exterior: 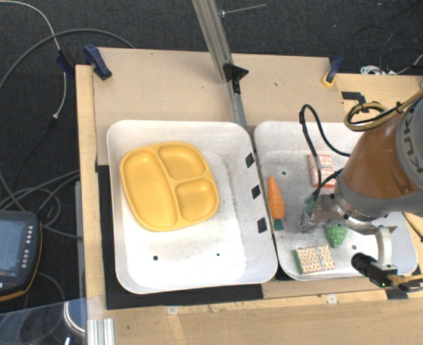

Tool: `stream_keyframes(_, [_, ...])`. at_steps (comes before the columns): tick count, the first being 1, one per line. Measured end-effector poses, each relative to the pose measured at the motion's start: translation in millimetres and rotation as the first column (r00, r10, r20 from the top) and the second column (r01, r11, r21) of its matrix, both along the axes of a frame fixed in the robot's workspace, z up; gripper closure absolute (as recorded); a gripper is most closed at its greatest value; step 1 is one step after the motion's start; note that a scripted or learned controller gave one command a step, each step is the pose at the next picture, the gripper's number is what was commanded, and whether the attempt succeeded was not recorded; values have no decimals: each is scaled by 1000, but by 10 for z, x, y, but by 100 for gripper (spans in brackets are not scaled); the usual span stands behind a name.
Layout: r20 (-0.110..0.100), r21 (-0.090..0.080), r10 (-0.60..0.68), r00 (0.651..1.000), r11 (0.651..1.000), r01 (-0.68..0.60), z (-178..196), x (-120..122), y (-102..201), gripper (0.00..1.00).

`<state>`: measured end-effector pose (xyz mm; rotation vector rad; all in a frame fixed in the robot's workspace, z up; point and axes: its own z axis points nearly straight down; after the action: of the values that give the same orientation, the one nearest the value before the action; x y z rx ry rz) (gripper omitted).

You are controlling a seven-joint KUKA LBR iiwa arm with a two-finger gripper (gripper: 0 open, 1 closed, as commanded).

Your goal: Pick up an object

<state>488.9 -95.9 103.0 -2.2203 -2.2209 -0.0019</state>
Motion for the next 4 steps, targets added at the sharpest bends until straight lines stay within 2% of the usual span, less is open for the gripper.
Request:
stream_keyframes(2, [8, -3, 2, 1000, 1000, -2, 1195, 138, 99, 100])
stream_keyframes(3, [4, -2, 1, 1000, 1000, -1, 1407, 149, 103, 100])
stream_keyframes(4, [4, -1, 6, 1000, 1000, -6, 1493, 488, 507, 100])
